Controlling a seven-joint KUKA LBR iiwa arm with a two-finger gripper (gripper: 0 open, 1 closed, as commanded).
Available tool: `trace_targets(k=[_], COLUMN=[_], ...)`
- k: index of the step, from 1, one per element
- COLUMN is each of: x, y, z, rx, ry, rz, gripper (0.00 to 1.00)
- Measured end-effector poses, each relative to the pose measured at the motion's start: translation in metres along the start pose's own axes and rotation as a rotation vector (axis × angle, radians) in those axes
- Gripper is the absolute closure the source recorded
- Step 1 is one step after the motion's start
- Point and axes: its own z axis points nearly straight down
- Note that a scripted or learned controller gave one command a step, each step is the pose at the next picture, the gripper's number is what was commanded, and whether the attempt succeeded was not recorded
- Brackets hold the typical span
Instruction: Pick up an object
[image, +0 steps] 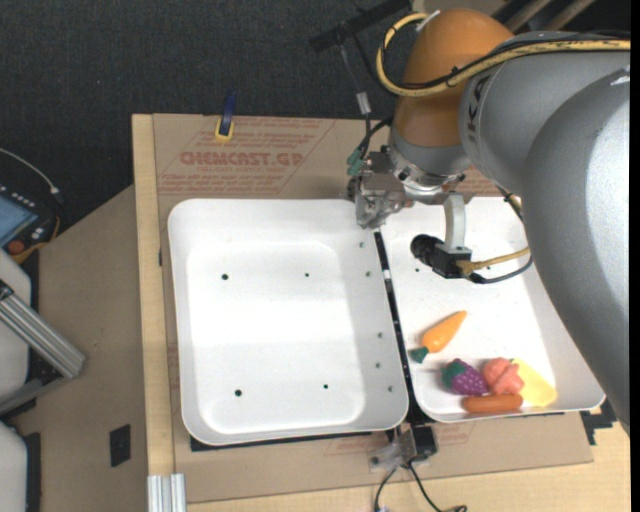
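Several toy foods lie in the right bin (560, 330): an orange carrot (443, 332) near its left wall, and a cluster at the front made up of purple grapes (464, 377), a pink-red fruit (503, 374), a yellow piece (537, 387) and an orange-red sausage-shaped piece (492, 404). My gripper (373, 207) hangs at the back of the bins, over the seam between them, well behind the carrot and apart from every toy. I see nothing held in it.
The left bin (200, 300) is bare white with small dark dots. The grey arm and its orange band (450, 60) cover the back right. A black fitting with a cable (445, 257) hangs over the right bin's back. Brown cardboard (250, 150) lies behind.
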Motion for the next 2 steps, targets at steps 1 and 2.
trace_targets(k=[1, 2], x=[0.024, -0.034], y=[-0.035, -0.055], z=[0.000, -0.107], rx=[0.008, -0.006], ry=[0.000, -0.002], rz=[0.001, 0.007], gripper=[0.00, 0.00])
